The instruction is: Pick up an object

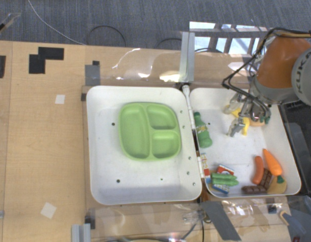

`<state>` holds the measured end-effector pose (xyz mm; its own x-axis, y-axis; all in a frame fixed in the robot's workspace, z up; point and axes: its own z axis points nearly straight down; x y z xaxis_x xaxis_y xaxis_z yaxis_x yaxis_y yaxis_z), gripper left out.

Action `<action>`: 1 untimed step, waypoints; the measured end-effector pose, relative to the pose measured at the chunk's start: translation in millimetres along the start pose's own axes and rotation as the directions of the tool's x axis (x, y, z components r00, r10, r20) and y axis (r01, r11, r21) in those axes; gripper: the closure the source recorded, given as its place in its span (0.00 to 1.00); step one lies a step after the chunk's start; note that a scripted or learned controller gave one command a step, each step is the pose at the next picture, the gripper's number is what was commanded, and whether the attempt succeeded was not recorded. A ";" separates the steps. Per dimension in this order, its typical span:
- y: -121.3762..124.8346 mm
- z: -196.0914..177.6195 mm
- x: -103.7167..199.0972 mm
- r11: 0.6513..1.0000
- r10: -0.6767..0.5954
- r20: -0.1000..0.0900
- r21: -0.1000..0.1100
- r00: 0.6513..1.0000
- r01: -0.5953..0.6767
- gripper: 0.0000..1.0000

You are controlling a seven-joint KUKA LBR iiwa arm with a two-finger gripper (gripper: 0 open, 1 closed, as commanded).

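Bottle (201, 130), green, lies near your pincer (238, 130), which hangs in the right bin (292, 150); finger spread unclear. Approach step: next, line up and descend.

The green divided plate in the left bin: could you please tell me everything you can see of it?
The green divided plate is pale green, looks like matte plastic, and has rounded corners with three compartments: one long one on the camera's left, two smaller ones on the right. It lies flat, right side up, near the middle of the left bin, apart from its walls. Nothing sits in it.
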<state>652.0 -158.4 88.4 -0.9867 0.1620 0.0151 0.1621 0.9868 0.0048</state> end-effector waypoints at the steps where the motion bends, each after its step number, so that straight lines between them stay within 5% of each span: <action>1: 1.3 -15.5 -8.2 1.000 -0.003 0.040 0.003 0.999 0.003 1.00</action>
<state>660.5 -158.5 103.7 -0.9869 0.1591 -0.0253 0.1591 0.9873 0.0017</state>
